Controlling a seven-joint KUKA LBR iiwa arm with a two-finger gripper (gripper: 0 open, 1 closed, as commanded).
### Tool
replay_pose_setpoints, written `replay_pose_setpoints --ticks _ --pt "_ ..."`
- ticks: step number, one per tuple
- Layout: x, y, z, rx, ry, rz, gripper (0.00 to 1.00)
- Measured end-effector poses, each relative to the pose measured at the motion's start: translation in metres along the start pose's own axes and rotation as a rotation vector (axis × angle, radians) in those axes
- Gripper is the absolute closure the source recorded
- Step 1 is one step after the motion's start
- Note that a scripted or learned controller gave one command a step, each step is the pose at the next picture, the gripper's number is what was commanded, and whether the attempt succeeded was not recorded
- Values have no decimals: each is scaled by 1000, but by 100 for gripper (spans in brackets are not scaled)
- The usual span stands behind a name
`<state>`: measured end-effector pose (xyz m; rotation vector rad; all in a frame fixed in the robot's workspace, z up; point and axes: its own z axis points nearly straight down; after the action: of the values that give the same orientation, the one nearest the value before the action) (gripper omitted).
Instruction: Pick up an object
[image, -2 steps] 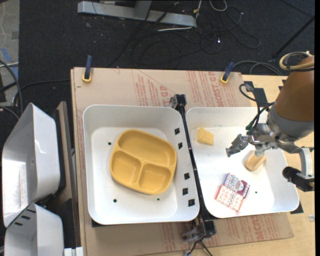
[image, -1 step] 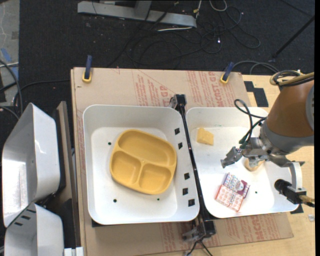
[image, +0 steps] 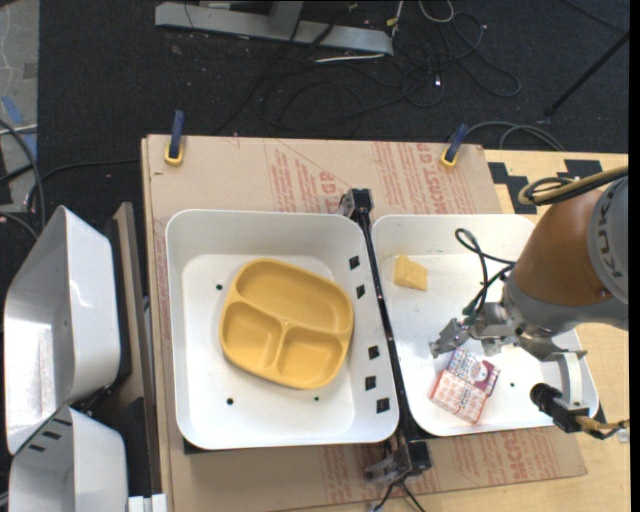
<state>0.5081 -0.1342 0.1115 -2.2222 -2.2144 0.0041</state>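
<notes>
A flat red-and-white printed packet (image: 465, 383) lies near the front of the right bin (image: 420, 300). A pale yellow wedge, like a piece of cheese (image: 410, 273), sits at that bin's back left. My gripper (image: 462, 338) hangs low over the right bin, just behind the packet's upper edge and to the right of the wedge. The grey arm with its orange band (image: 570, 260) comes in from the right. Nothing shows between the fingers.
The left bin (image: 195, 300) holds a yellow three-compartment tray (image: 285, 322). A black divider rail (image: 378, 320) runs between the bins. Both bins rest on a cardboard sheet (image: 300, 170) held by clamps at the back. White containers (image: 55, 310) stand at the far left.
</notes>
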Motion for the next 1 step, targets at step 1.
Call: replay_pose_setpoints --ticks 1 --pt "0 1 -13 -5 -1 2 100"
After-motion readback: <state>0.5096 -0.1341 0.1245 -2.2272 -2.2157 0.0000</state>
